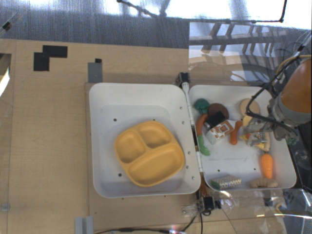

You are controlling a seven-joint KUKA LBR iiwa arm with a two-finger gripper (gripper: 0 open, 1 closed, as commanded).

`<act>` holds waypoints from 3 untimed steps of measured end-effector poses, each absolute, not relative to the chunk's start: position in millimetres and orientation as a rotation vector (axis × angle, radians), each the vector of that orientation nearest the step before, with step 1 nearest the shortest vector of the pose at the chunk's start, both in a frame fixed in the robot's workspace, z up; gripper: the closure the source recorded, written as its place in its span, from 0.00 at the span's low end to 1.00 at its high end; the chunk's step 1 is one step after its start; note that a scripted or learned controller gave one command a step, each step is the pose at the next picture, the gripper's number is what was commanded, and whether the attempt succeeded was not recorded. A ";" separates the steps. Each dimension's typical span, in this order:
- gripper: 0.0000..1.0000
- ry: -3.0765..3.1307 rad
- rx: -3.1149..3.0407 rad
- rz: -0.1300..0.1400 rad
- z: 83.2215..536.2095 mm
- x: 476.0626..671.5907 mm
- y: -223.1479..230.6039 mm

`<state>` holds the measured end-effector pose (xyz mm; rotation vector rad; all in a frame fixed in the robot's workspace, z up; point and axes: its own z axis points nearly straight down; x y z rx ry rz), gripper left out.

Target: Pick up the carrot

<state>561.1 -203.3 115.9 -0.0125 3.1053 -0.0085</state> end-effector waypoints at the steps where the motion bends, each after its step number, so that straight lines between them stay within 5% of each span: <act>1: 1.00 3.094 -0.013 -0.011 128.7 564.6 -203.0; 2: 0.00 3.095 -0.013 -0.011 128.3 564.4 -202.8; 3: 0.00 3.111 -0.307 -0.006 89.4 543.6 -205.3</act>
